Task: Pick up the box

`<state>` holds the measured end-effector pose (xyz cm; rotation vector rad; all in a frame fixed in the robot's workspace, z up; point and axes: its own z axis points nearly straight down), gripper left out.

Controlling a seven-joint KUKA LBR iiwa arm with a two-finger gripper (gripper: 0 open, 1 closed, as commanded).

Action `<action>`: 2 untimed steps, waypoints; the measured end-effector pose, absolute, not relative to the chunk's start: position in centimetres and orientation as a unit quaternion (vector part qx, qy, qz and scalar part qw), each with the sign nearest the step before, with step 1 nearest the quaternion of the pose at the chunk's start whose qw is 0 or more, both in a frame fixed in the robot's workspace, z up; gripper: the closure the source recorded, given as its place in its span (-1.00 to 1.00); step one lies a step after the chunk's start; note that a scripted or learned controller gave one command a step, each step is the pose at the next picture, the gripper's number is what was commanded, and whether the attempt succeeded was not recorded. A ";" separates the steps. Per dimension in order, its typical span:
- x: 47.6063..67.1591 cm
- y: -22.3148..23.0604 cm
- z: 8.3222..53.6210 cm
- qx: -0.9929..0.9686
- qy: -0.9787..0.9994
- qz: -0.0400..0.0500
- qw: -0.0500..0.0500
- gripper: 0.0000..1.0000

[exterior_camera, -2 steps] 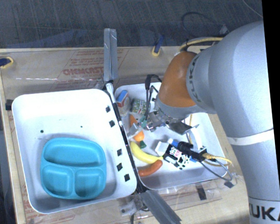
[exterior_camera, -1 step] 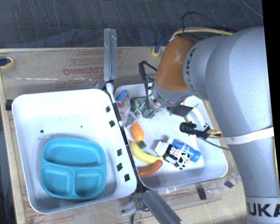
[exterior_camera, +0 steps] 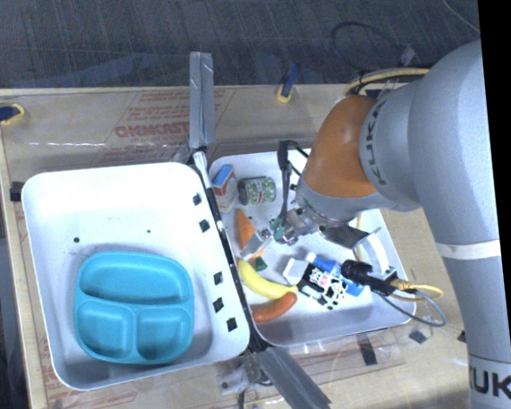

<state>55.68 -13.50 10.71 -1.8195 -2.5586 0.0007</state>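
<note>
Wooden bench (exterior_camera: 94, 116) carrying two white bins: left bin (exterior_camera: 101, 187) with a blue divided plate (exterior_camera: 135, 305), right bin (exterior_camera: 340, 330) with a banana (exterior_camera: 261, 281) among clutter. Pick apparently not yet made, lift and all left to do. Gripper (exterior_camera: 282, 231) low over the clutter, spread or pinched impossible to tell, with the box (exterior_camera: 329, 284) flat on the floor just to its right and nearer the front wall, apart.

The right bin (exterior_camera: 388, 319) is crowded: banana (exterior_camera: 261, 281), sausage (exterior_camera: 274, 309) and box (exterior_camera: 330, 284) fill its near half. The left bin (exterior_camera: 101, 191) lies open along its far edge, above the blue tray (exterior_camera: 136, 306).
</note>
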 end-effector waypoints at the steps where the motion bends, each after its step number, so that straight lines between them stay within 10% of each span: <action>1: 61.1 -11.8 9.9 -0.548 -0.837 0.007 -0.012 -1.00; 2: 64.5 -16.1 8.8 -0.539 -0.842 0.010 0.026 -1.00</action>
